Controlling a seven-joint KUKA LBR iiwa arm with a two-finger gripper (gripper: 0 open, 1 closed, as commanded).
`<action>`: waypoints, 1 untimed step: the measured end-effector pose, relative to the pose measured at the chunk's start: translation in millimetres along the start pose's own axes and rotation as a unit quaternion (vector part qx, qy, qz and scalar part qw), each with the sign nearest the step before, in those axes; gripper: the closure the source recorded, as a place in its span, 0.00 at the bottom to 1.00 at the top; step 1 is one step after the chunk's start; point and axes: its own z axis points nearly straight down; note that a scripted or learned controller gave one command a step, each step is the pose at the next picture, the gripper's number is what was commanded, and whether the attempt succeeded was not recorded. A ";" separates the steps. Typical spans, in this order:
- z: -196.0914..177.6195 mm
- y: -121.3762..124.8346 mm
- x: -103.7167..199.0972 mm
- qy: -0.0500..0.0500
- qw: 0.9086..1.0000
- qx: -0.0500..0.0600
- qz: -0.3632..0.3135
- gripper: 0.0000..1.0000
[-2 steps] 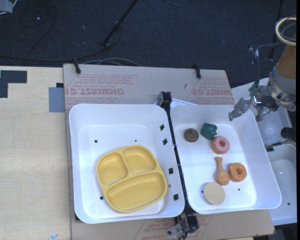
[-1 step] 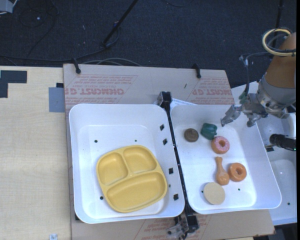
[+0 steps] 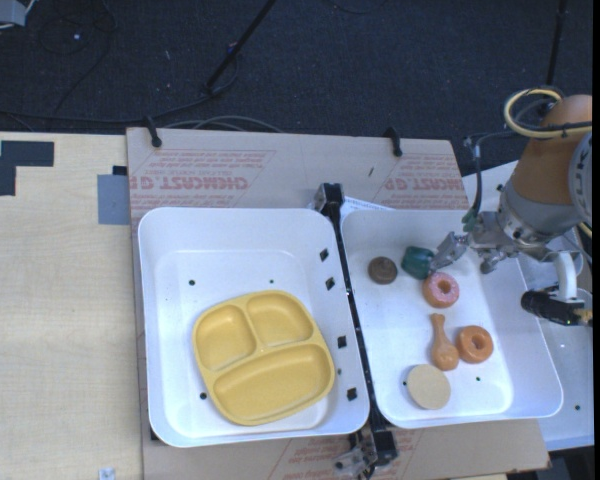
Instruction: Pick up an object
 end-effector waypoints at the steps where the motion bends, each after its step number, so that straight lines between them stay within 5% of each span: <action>1: -13.0 1.3 -0.5 -0.001 1.000 -0.002 0.000 1.00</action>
